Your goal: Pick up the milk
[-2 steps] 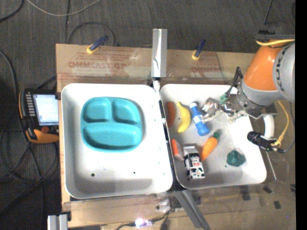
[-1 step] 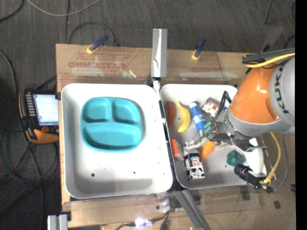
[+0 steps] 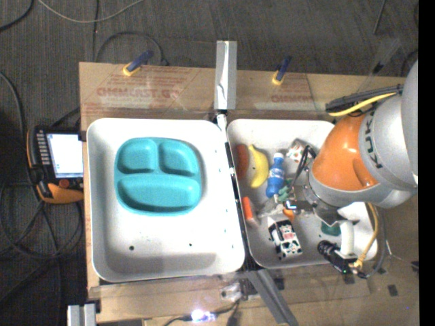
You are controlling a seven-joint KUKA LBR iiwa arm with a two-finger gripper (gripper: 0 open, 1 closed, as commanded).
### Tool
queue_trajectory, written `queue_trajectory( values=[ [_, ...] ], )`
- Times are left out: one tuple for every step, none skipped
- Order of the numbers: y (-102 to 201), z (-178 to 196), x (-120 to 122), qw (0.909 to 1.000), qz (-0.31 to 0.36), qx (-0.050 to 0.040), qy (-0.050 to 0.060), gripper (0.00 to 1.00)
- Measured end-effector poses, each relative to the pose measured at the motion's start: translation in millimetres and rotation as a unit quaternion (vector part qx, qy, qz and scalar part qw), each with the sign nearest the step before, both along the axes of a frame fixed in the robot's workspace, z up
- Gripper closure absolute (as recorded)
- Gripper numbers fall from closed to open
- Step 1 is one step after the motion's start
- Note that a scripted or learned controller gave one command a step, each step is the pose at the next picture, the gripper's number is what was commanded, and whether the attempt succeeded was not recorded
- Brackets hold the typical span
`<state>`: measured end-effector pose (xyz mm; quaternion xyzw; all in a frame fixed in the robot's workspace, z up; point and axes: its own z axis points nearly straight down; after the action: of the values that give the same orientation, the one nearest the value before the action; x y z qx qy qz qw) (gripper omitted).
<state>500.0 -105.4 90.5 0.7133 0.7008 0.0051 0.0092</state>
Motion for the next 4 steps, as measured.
queue_trajectory(
  values=[
    [85, 63, -8, 0.9998, 0.015, 0.009, 0.012, 0.0],
    [74, 70, -9, 0.9997, 0.009, 0.0164, 0.012, 0.0],
    [16, 93, -16, 0.9998, 0.019, 0.0024, 0.011, 0.0],
    [12, 4, -10, 0.9594, 0.282, 0.0011, 0.01, 0.0]
  ],
)
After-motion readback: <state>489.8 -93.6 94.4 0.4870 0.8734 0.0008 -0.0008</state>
